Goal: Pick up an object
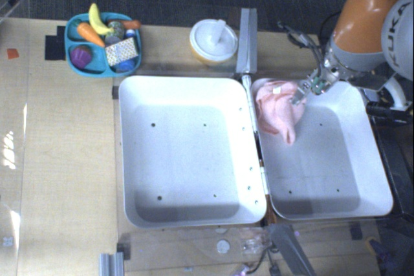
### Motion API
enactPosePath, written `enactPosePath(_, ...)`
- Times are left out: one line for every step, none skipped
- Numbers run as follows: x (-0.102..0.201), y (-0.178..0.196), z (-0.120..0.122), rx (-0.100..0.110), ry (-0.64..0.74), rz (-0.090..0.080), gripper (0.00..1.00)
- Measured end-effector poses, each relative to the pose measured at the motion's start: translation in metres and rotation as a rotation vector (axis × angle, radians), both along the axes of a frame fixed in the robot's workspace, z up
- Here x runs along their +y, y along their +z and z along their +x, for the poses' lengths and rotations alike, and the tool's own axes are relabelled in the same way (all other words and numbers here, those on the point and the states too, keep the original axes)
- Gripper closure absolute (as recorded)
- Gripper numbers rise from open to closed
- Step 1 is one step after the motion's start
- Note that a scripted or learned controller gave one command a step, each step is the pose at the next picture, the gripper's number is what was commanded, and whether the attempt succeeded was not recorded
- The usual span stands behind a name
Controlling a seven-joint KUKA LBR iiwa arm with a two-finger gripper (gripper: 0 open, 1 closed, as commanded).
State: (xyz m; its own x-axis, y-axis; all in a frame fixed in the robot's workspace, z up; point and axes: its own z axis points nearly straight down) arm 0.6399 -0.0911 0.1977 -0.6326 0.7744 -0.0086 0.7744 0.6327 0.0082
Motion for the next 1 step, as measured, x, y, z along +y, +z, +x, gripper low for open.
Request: enactPosePath(0.0211,-0.0105,0.0259,0.001,0.256,-0.002,1.0)
